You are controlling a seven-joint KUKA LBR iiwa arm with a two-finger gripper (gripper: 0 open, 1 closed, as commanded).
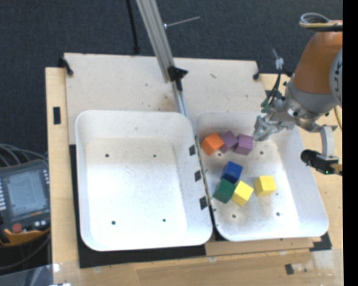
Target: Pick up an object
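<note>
Gripper (264, 128) just right of purple cube (244, 143) in right bin (307, 210); finger state: can't tell. Cube beside mauve cube (229, 139) and orange cube (213, 143). Looks light, rigid, smooth-faced. Best hold: free opposite flat faces, mid-height.

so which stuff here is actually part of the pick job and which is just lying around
Part of the job:
gripper
orange cube
two purple cubes
blue cube
green cube
two yellow cubes
right bin

Just lying about:
left bin
teach pendant
metal pole
</note>
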